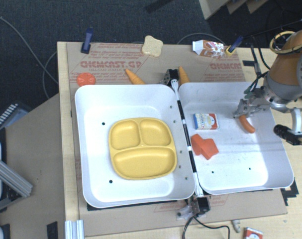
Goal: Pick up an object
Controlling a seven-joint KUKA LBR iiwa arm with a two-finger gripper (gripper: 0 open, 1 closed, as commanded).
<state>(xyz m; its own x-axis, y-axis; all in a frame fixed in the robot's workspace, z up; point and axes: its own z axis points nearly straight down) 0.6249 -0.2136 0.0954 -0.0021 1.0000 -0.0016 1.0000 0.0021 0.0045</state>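
- The arm [285, 76] has a rounded grey body with a broad orange band above the wrist.
- Its wrist end is pale grey metal.
- A black knob sticks out low on one side.

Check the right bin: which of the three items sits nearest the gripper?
The orange sausage-shaped piece, right below the gripper. The small carton and the orange-red block lie farther left, toward the bin divider.
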